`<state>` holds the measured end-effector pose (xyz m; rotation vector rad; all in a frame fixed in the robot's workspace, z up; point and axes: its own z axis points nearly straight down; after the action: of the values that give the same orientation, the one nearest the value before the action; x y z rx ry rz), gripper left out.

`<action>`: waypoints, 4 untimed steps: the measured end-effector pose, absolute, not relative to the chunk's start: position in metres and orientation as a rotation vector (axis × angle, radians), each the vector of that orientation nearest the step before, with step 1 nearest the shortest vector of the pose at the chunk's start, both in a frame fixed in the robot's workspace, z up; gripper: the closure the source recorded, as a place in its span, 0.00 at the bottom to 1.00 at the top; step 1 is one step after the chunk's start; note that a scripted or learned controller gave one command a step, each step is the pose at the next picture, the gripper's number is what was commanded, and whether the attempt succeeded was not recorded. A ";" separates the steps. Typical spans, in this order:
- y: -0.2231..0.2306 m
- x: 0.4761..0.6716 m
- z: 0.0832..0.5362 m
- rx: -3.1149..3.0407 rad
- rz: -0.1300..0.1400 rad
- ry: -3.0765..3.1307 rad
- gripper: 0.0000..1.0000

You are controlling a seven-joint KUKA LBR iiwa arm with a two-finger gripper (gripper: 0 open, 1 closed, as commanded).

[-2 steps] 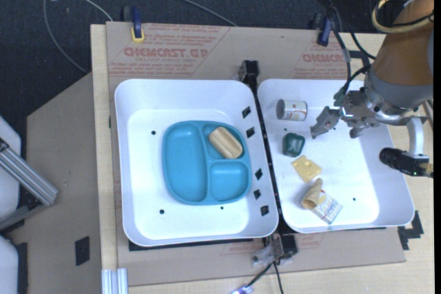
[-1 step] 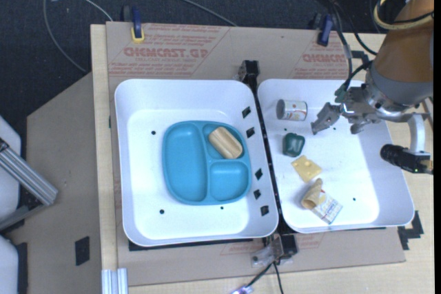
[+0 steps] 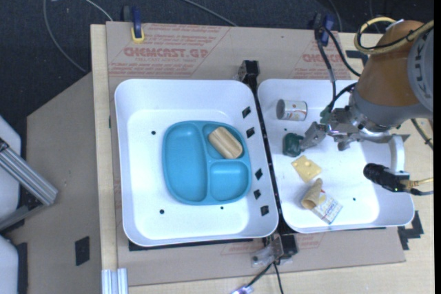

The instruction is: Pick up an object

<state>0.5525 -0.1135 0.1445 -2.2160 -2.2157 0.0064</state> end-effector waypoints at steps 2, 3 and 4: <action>-0.113 0.553 0.106 -2.220 -0.002 -2.220 1.00; -0.103 0.550 0.158 -2.222 -0.006 -2.226 1.00; -0.108 0.546 0.205 -2.224 -0.006 -2.225 1.00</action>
<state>0.5461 -0.1076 0.2048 -2.2242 -2.2252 -0.0058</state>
